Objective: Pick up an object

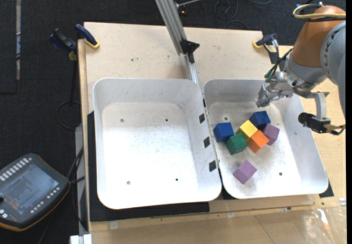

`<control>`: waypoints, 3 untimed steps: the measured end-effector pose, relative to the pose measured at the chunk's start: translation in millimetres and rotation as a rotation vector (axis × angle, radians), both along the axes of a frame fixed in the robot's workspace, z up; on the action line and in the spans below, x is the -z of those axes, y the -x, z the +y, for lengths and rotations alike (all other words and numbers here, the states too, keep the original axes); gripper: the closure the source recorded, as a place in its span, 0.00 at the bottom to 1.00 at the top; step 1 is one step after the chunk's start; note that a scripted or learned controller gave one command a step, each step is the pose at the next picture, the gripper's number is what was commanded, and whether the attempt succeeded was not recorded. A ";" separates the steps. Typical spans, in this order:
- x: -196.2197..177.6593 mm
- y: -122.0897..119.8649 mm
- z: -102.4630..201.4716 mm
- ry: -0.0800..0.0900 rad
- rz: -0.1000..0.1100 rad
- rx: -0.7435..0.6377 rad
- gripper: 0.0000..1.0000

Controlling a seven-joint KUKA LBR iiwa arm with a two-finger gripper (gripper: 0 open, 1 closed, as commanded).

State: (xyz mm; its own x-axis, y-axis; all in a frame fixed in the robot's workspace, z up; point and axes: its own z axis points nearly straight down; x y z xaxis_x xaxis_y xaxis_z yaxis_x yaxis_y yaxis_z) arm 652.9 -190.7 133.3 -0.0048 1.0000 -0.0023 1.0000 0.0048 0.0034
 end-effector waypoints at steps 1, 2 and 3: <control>-43.6 -0.4 -3.1 0.000 -0.003 0.003 1.00; -98.0 -2.1 -3.5 0.001 -0.005 0.002 1.00; -109.8 1.6 50.0 -0.004 0.002 -0.003 1.00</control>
State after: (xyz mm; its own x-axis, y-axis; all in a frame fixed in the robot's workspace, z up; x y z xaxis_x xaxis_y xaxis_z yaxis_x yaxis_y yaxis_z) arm 651.3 -140.7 243.1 -0.0077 1.0000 0.0018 1.0000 0.0077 0.0016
